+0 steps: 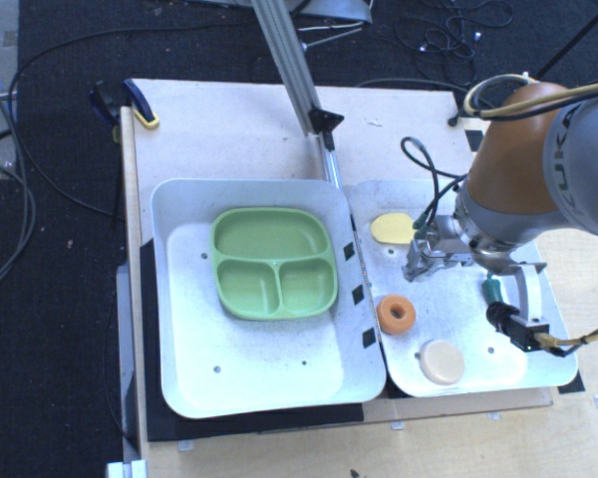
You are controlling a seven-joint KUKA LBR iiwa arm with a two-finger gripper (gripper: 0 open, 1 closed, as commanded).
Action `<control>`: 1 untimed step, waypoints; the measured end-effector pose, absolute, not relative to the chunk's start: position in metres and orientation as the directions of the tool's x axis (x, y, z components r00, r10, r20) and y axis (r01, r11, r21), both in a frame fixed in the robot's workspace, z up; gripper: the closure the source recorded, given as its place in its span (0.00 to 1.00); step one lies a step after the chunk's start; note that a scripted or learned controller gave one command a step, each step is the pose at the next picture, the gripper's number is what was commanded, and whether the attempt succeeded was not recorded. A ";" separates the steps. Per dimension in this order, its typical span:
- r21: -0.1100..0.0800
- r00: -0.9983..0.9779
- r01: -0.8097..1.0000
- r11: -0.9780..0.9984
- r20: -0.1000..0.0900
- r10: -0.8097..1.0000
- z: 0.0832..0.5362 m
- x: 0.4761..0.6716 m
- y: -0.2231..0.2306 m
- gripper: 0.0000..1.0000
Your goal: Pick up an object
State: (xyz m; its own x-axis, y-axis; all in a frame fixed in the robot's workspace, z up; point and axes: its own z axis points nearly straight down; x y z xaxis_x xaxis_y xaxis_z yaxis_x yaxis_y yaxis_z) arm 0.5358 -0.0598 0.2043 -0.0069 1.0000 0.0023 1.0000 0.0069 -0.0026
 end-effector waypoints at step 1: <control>-0.002 -0.008 1.000 0.008 0.002 1.000 0.200 0.530 -0.006 1.00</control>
